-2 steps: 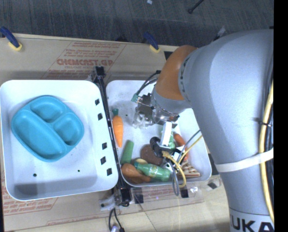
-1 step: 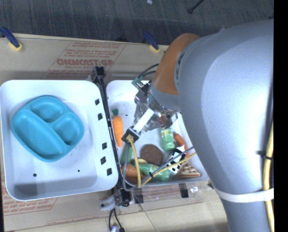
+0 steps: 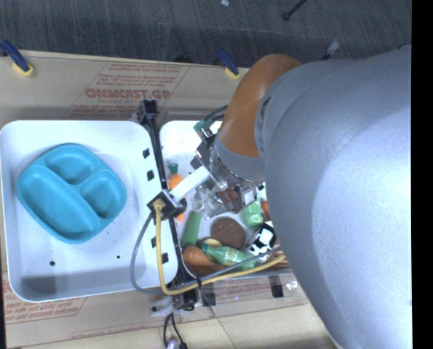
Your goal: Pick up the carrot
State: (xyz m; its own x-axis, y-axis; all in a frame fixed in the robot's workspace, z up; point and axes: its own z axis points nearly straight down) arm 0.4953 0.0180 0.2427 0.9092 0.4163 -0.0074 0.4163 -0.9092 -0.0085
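Left bin (image 3: 27,267): I log one blue divided plate (image 3: 70,191). Right bin (image 3: 174,138): my arm (image 3: 332,173) covers most of it, gripper (image 3: 215,195) low among toy food; carrot (image 3: 175,184) by the divider, brown patty (image 3: 228,232), green pieces (image 3: 223,253) near the front

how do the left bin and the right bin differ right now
The left bin shows in full and holds one blue divided plate; the right bin is mostly covered by the arm and holds a pile of small toy foods. Both are shallow and white.
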